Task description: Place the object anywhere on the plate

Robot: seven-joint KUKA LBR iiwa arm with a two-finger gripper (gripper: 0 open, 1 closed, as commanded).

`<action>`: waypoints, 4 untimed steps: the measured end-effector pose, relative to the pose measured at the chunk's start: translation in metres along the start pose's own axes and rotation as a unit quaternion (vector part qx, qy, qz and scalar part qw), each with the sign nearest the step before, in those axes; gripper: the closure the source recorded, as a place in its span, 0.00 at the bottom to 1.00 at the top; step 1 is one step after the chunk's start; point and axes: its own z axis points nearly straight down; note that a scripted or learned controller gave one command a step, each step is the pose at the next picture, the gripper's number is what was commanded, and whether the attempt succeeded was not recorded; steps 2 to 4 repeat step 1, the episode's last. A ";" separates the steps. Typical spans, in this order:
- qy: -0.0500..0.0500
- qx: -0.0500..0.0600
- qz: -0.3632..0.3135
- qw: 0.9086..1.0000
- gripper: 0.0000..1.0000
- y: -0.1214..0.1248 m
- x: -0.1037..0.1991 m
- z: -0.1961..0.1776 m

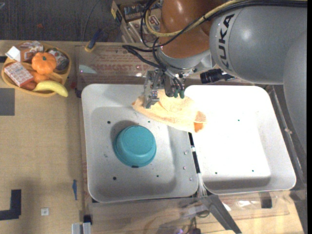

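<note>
Teal bowl [135,146], upturned, in left white bin [97,179]. Tan plate [170,113], tilted, lifted above the bin's rear right corner, overhanging the divide toward right bin [243,150]. Orange object [199,123] at the plate's right edge. Gripper [163,92] clenched on the plate's back rim. Basket of toy food [34,69] at bench's far left

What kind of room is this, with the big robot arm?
Probably a robot testing lab. A KUKA arm reaches over two white bins on a wooden bench, with loose cables behind and a basket of toy food nearby.
</note>
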 end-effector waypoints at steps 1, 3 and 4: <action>0.000 0.000 0.000 1.000 0.00 0.000 0.000 0.000; 0.000 0.000 0.000 1.000 0.00 0.000 0.000 0.000; 0.000 0.000 0.000 1.000 0.00 0.000 0.000 0.000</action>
